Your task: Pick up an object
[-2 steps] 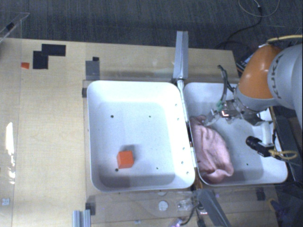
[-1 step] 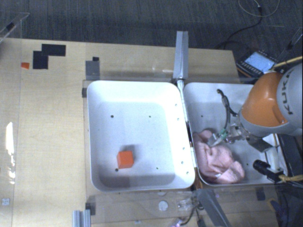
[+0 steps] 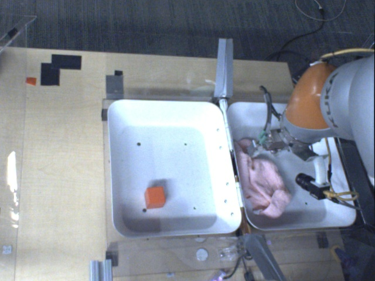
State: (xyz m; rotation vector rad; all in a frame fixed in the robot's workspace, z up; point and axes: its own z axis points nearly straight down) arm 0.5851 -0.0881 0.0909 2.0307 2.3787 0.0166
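From the overhead camera, the grey arm's end effector sits low in the right shallow white bin, at the upper edge of a crumpled pink cloth; its grip cannot be told. A small orange block lies in the left shallow white bin on the pale wooden counter.

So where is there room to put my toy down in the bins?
The left bin has lots of bare floor all around the orange block near its front. The right bin is crowded: pink cloth fills its left side and the robot arm hangs above.
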